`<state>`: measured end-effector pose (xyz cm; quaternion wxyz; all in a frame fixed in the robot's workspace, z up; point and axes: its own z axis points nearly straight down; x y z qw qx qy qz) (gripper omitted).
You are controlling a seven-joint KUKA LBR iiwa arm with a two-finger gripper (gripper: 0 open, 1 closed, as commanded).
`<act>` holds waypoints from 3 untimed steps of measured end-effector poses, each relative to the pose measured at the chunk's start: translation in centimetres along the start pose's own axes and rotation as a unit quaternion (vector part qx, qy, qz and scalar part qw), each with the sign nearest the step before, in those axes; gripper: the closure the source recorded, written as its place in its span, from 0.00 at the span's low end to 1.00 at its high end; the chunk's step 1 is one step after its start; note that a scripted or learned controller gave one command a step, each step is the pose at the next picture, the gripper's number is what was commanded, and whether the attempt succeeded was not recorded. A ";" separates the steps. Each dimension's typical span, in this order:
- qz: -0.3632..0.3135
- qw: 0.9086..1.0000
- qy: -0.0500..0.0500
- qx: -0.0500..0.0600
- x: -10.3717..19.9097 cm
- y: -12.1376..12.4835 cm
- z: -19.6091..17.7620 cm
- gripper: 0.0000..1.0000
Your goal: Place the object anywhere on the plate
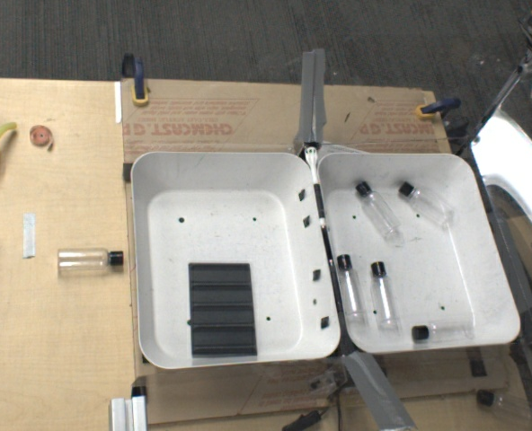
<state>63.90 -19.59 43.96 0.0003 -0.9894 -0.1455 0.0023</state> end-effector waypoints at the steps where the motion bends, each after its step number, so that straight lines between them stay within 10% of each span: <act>1: 0.044 0.999 0.000 0.000 -0.1 2.7 0.0 0.00; 2: 0.045 0.999 0.000 0.001 -6.9 0.7 0.0 0.00; 3: 0.045 0.999 0.000 0.000 -0.1 0.9 0.1 0.00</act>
